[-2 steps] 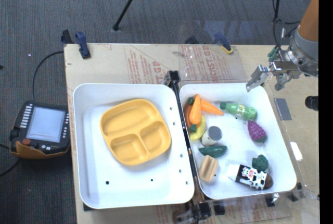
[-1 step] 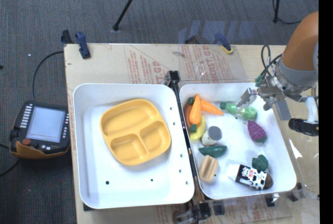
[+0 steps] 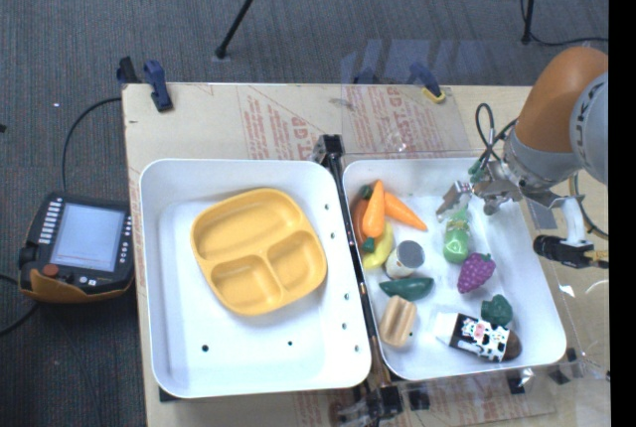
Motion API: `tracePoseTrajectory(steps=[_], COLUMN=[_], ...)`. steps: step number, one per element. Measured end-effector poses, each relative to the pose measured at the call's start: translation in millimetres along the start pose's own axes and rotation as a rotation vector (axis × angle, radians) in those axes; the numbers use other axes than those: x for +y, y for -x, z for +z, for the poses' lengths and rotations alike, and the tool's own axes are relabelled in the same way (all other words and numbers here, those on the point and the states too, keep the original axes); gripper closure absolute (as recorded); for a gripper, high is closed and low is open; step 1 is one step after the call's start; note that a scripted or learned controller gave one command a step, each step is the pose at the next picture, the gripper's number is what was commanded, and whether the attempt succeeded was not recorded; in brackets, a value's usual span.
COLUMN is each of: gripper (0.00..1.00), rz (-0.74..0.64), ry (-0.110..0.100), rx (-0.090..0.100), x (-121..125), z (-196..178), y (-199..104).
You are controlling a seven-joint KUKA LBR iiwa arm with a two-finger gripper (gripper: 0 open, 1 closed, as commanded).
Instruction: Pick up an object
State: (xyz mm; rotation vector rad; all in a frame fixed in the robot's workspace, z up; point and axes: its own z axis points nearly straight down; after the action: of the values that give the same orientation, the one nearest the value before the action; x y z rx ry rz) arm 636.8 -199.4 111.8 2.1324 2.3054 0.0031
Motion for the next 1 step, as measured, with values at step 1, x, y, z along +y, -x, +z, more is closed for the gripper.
tracePoseTrajectory(steps=[1], gripper=[1.0], rz=[0.001], ry=[-0.003], rx=[0.003], x=[-0.4], z=[-7.2], y=[0.2])
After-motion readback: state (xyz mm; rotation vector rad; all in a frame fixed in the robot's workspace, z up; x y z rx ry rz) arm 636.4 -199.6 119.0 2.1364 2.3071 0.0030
